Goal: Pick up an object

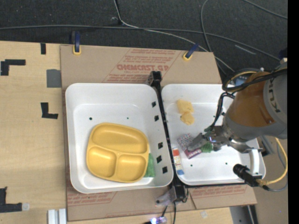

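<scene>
Desk (28, 125): bare wood, cardboard sheet under two white plastic bins. Left bin (77, 97) carries a yellow divided tray (117, 152), rigid, glossy, awkward to pinch except at the rim. Right bin (205, 90) has a crumpled foil packet (186, 143), a pale yellow foam lump (186, 112), a small green piece (206, 148). Hand (204, 141) sits low by the packet; spread can't tell. Packet looks light, crinkly, slippery: pinch an edge fold.

The brown cardboard sheet (140, 64) under the bins bears red print reading "CHEMCAST GP"; the smaller lines are illegible.
</scene>
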You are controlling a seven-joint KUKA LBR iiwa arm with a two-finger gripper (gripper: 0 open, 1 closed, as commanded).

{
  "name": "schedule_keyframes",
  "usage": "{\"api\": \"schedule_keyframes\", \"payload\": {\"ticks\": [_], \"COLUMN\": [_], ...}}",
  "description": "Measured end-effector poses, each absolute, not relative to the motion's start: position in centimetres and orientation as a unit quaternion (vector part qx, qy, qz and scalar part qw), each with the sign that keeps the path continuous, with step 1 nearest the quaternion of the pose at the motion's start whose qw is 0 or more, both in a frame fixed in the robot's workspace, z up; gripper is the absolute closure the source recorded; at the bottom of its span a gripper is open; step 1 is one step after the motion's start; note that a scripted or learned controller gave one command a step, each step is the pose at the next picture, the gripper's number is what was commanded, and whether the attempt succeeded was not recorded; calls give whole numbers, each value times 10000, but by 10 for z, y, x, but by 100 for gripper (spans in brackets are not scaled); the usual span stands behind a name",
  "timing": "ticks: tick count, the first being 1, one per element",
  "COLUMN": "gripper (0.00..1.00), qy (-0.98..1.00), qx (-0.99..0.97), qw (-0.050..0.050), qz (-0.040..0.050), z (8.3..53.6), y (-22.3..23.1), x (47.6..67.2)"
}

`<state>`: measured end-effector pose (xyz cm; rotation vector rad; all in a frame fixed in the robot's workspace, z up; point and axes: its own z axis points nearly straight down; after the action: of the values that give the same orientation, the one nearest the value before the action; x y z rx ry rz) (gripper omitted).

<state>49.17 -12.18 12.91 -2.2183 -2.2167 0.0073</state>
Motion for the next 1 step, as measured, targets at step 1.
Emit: {"api": "schedule_keyframes", "payload": {"ticks": [1], "gripper": [0], "qy": [-7072], "qx": [-7070], "qw": [-2], "qz": [7], "z": [83], "y": [-122], "x": [492]}}
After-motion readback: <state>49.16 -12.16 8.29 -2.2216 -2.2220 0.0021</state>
